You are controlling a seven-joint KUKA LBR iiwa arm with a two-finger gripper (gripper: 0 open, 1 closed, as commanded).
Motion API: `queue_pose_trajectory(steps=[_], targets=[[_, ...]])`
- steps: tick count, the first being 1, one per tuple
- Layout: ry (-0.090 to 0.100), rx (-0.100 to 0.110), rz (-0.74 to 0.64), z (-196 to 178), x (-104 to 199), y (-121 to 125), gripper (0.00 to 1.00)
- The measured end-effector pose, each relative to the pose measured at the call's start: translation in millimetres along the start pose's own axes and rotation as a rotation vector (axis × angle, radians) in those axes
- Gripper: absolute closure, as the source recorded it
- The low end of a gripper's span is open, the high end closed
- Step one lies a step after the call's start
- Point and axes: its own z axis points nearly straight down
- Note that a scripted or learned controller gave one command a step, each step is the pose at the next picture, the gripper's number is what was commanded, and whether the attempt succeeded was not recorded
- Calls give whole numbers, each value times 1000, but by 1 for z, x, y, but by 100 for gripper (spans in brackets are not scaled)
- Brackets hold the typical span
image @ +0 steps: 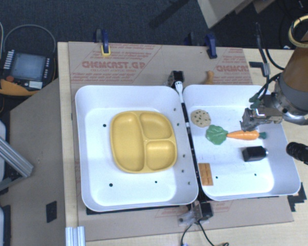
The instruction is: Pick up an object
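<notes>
A dark carpet floor (118,9) surrounds the brown cardboard-covered bench (143,55). Far left of the pincer, a handheld control screen (28,68) lies on the floor.

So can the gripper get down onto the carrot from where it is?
Probably yes. The gripper hangs just above the carrot in the right bin, with nothing over it. The green leaf and black block lie close by but apart.
</notes>
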Motion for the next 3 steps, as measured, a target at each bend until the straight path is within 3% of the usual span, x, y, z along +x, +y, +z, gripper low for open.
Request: queue_pose_trajectory(steps=[1,3], targets=[[4,8,-4,17,49,9,100],[4,5,-6,38,161,29,100]])
